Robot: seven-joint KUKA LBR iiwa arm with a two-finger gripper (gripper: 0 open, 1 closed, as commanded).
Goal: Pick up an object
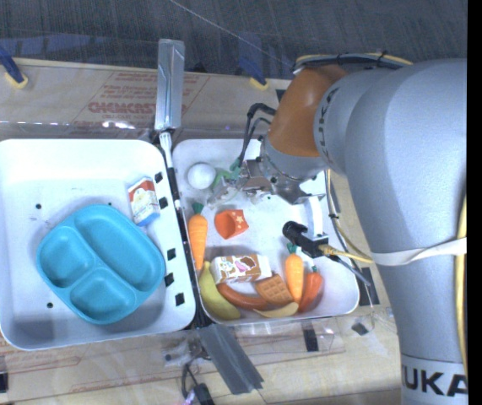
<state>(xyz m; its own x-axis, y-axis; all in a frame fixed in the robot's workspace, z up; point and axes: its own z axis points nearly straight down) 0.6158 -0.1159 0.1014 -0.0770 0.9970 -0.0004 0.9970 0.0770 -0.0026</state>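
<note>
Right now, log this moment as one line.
arm: over right bin | gripper: near white ball | held: nothing seen | left bin: blue tray, small carton

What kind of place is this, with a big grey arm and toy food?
Probably a robotics lab test bench: a KUKA arm reaches over two white bins, toy food like a carrot fills one, and clamps hold the board.

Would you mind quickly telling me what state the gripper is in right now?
Gripper: low in the right bin, near the white ball; cannot be told whether it is open, closed or holding anything.
</note>
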